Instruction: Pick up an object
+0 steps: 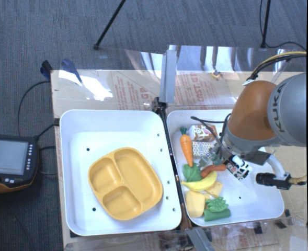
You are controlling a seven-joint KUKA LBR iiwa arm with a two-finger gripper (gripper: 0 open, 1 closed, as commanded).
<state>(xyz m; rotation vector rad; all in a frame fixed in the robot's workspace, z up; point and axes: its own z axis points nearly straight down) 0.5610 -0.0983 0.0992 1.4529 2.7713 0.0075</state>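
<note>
Reaching in from the right, the grey KUKA arm [271, 111] with its orange band hangs over the right bin [258, 205], its gripper [220, 158] low among a cluster of toy foods at that bin's left side. How far the claw is parted cannot be told, nor whether it has hold of anything. Just beside the gripper lie a red chilli pepper [214, 168] and a small printed packet [201, 134]; a carrot [186, 147] lies to their left, with a banana [201, 183] below, then a yellow pear-like piece [195, 203] and a green ridged toy [217, 209] nearest the front wall. Resting in the left bin [75, 135] is a yellow three-compartment tray [125, 183].
</note>
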